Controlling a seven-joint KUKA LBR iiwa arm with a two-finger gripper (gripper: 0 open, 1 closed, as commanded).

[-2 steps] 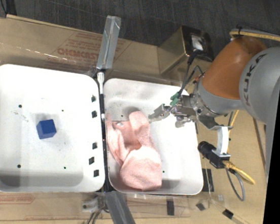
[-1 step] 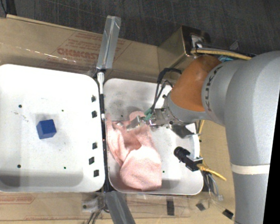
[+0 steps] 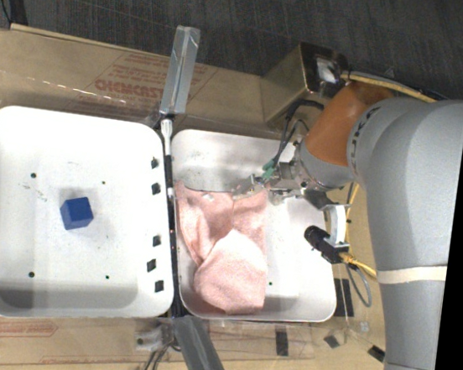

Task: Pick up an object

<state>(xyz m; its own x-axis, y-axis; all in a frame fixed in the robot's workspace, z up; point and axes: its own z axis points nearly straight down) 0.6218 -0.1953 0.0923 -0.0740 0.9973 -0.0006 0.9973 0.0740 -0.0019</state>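
Gripper (image 3: 271, 182) is sitting in the right bin (image 3: 306, 295), at the pink cloth's (image 3: 227, 251) upper edge; whether its jaws are apart I cannot tell. Open bin floor is lying right of the jaws. Left, the blue cube (image 3: 76, 212) is resting in the left bin (image 3: 18, 135). "UKA" is showing on the arm (image 3: 408, 195).

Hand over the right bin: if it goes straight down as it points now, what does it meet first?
Most likely the upper edge of the pink cloth, which lies directly at the hand. Depth is hard to judge; it may already be touching.
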